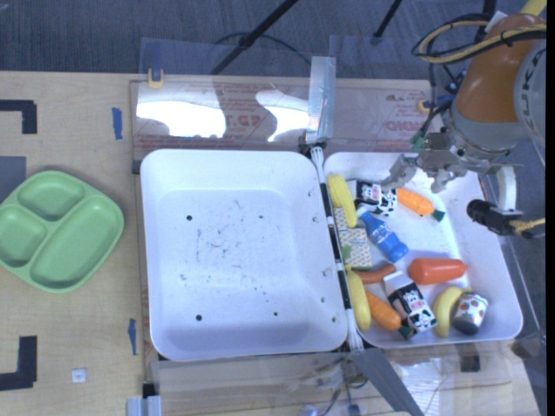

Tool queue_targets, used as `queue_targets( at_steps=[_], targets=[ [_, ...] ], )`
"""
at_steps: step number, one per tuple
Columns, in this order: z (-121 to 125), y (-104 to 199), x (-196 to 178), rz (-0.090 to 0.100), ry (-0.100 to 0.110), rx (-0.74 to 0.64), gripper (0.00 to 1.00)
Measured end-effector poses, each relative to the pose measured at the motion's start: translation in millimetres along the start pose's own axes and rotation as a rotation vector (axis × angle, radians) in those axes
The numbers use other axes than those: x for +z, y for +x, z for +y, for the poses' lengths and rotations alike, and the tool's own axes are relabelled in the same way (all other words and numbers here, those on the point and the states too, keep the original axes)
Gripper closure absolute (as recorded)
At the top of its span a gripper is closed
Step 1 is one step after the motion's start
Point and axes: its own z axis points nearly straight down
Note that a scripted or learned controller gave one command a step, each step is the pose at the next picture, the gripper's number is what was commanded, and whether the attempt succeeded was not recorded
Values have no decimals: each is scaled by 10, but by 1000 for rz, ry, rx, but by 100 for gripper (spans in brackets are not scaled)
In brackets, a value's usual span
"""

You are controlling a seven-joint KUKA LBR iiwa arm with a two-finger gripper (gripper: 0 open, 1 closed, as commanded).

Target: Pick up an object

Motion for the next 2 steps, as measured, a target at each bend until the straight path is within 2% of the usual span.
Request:
queue_targets(
  at_steps=[1, 2],
  targets=[
    [11, -591, 750, -2, -3, -61, 0],
    [428, -549, 179, -3, -5, -300, 0]
  ],
)
